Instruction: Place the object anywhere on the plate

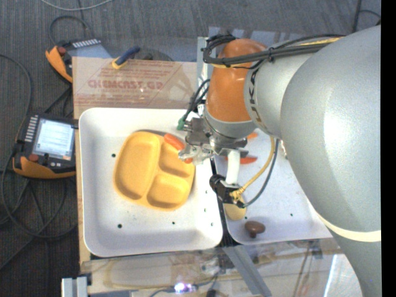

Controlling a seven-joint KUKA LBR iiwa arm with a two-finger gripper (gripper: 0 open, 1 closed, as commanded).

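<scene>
Gripper (197, 148) poised at the plate's (153, 169) right edge, an orange object (172, 142) just beside it.

Camera view: the yellow three-part plate lies in the left bin (99, 228). The orange object sits at the plate's upper right rim, just left of the gripper; whether it is between the fingers, and how wide they stand, I cannot tell. Open plate lies to the left. A brown object (254, 228) rests in the right bin (297, 224), well clear of the plate.

A robotics lab, plainly: the big grey industrial arm (328, 116) looms over two white bins (99, 228), a teach pendant (46, 144) with a lit screen lies left of them on grey carpet (37, 17), loose black cables (18, 184) trailing around it.
</scene>
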